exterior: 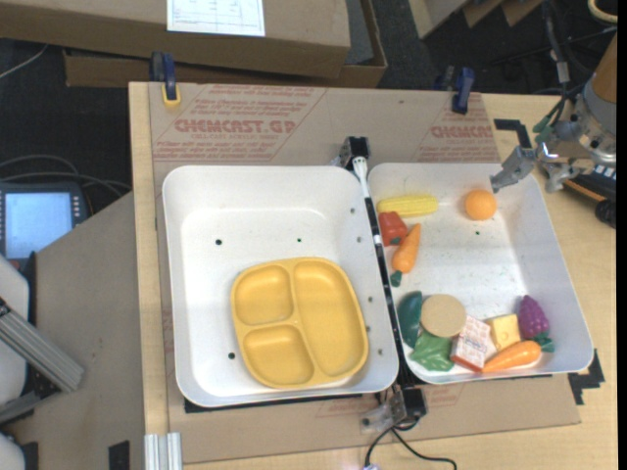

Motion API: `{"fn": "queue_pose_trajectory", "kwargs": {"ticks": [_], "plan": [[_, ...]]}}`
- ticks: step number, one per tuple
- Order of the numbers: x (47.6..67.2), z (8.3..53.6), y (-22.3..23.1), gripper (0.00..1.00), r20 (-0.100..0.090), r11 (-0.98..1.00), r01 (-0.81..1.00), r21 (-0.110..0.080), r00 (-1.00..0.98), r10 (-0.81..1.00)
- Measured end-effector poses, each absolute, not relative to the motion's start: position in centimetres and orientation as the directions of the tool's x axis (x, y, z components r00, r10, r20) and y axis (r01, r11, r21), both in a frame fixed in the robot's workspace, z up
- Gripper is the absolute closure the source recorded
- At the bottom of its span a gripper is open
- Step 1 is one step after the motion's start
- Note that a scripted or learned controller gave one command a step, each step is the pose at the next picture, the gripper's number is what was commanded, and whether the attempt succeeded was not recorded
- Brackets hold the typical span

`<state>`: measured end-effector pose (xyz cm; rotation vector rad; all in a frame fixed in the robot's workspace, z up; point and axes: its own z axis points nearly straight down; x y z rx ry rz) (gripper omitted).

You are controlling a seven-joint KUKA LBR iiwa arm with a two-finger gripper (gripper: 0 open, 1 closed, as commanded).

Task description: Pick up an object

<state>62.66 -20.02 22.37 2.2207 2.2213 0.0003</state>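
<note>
The right bin [549, 253] holds several toy foods. An orange ball [479, 205] lies near its far right corner, with a yellow corn cob [409, 204], a red piece [392, 225] and a small carrot [407, 248] along the left wall. At the near end a tan disc [443, 314], a green leafy piece [431, 351], a red-and-white box [473, 341], a yellow cheese wedge [505, 330], purple grapes [532, 315] and a second carrot [511, 357] are clustered. My gripper [529, 172] hangs over the far right rim, just up and right of the orange ball, with nothing seen in it.
The left bin [196, 223] holds a yellow three-compartment plate [299, 321] toward its near side. A black divider clip [355, 151] sits where the bins meet. Two blue clamps [460, 88] pin the cardboard sheet at the back.
</note>
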Motion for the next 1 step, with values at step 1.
{"fn": "queue_pose_trajectory", "kwargs": {"ticks": [1], "plan": [[66.57, 12.15, -18.93, 0.00, 0.002, 0.002, 1.000, -0.007, -0.002, 1.000]]}}
